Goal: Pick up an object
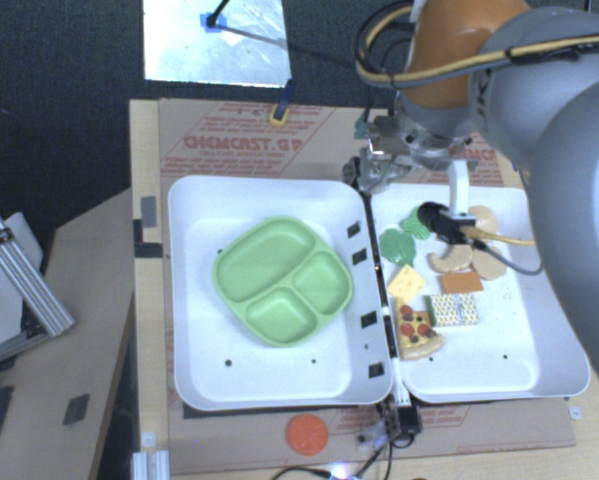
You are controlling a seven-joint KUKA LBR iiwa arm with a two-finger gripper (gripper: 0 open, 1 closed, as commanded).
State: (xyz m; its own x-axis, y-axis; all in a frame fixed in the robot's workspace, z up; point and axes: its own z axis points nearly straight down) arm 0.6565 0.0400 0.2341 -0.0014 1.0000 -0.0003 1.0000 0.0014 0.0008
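The gripper hangs at the upper middle of the frame, over the top edge where the two shallow white plastic bins meet, and the wrist hides it too much to tell whether it is spread or pressed together. Nothing can be seen held in it. The likely pickings lie in the right bin, crowded into its upper left part just below the gripper. There are two dark green leaf-shaped toy pieces, one yellow cheese wedge, one toy pizza slice, one pale checkered square, one orange square tile and, as far as I can count, three tan round biscuits. The left bin holds one light green plastic plate with three compartments. One orange disc sits outside the bins, at the bottom of the frame. The risk I see is the crowding. The pieces touch or overlap, so a descent could pinch two at once, or skid off a flat tile. Coming straight down from here could also strike the bin rims.
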